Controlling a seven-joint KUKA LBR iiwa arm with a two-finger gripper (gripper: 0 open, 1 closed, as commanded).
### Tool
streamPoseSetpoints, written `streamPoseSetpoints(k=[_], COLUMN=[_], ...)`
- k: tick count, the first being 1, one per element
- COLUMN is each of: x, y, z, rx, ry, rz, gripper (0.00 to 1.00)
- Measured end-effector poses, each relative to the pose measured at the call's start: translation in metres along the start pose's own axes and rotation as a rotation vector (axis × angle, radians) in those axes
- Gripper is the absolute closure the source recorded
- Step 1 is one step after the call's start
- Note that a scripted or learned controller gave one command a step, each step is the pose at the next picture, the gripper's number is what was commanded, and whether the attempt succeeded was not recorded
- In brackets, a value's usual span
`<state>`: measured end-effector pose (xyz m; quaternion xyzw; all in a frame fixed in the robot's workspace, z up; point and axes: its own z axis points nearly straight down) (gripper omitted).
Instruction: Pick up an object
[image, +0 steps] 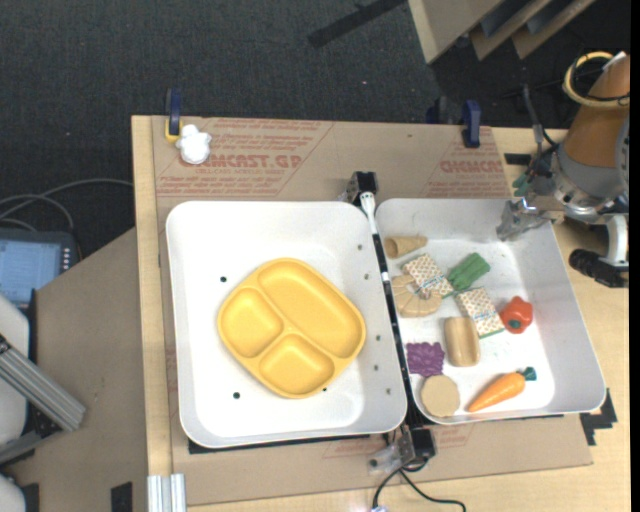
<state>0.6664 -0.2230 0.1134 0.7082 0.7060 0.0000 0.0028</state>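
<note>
The right bin (560, 300) holds several toy foods: a green piece (467, 270), a red pepper (515, 314), an orange carrot (497, 390), purple grapes (425, 358), a tan roll (461, 340), a round cookie (440, 396), a tan cone (405, 245) and checked wafers (425, 273). My gripper (517, 218) hangs over the bin's far right corner, below the grey arm with its orange band (598, 130). It sits up and to the right of the green piece, apart from every object, with nothing seen in it.
The left bin (200, 250) carries a yellow divided plate (290, 325). A white knob (193, 146) and blue clamps (471, 122) sit on the cardboard behind the bins. A black divider clip (364, 186) marks the gap between the bins.
</note>
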Motion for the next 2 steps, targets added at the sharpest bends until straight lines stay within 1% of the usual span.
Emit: streamPoseSetpoints(k=[1, 2], x=[0.102, 0.023], y=[0.000, 0.001], z=[0.030, -0.012], rx=[0.008, -0.002], ry=[0.008, 0.000], rz=[-0.010, 0.000], gripper=[1.00, 1.00])
